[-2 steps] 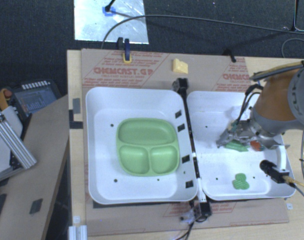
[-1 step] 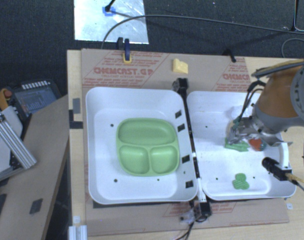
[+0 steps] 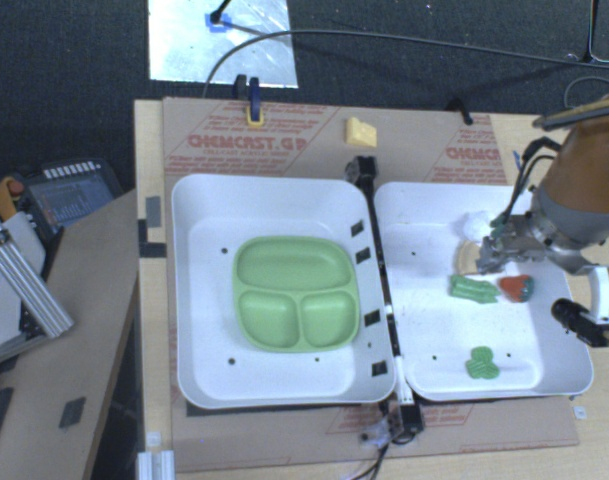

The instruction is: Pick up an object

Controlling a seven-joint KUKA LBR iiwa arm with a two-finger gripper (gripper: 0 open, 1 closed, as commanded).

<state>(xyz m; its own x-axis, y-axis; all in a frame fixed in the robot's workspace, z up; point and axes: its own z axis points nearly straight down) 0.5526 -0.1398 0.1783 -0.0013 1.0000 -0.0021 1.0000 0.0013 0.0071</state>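
The right bin (image 3: 424,368) holds a long green toy (image 3: 472,289), a red-orange toy with a green end (image 3: 515,287), a small green toy (image 3: 482,364) near the front, and a white-and-tan object (image 3: 473,230) toward the back. My gripper (image 3: 489,255) hangs over the right bin, just above and behind the long green toy, next to the tan object. Nothing shows between its fingers.
The left bin (image 3: 199,208) holds a green three-compartment plate (image 3: 292,293). A yellow block (image 3: 361,131) lies on the cardboard behind the bins. A yellow-blue clamp (image 3: 252,101) sits at the back edge. Black clips run along the divider between bins.
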